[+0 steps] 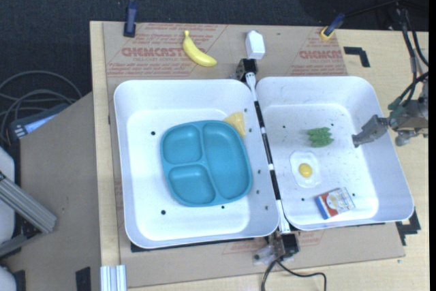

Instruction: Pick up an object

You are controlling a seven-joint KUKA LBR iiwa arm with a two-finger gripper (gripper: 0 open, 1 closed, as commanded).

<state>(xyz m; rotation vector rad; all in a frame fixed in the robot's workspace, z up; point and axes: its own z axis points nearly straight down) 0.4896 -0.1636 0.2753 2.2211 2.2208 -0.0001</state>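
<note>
Left bin (129, 112): glossy blue divided plate (204, 162), three rounded compartments; pale yellow wedge (236, 122) at its upper right corner.
Right bin (368, 95): leafy green piece (319, 137), flat fried egg (305, 169), small printed packet (334, 202).
Desk (225, 44): smooth curved banana (197, 52) behind the bins.
Hand (371, 130): over the right bin's right wall, grasping nothing visible; spread of the hand cannot be told.
</note>
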